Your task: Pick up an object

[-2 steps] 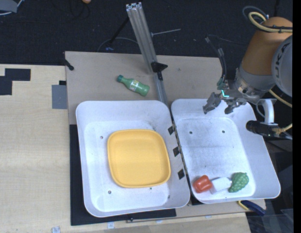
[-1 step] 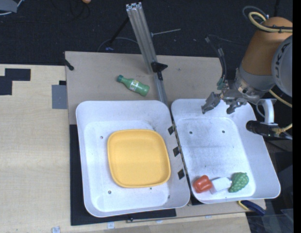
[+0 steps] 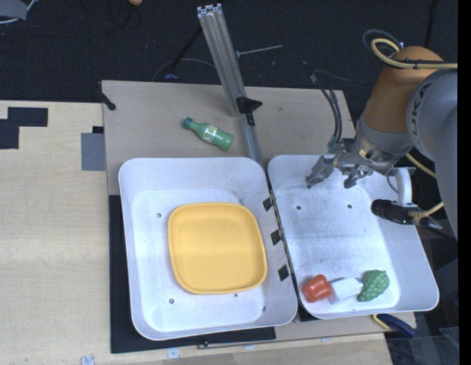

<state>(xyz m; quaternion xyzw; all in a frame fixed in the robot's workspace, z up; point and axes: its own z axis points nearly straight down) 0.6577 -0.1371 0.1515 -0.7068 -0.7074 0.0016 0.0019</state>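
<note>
Gripper (image 3: 338, 172) open over right bin (image 3: 334, 234); white obj (image 3: 346, 288) unclear.

Nothing readable anywhere here, folks: the green bottle (image 3: 209, 133) on the bench (image 3: 296, 120) wears a pale label, but its print is too small to read.

Grey arm (image 3: 440, 120), orange band, yellow cable loop, dark metal claw (image 3: 336, 175).
</note>
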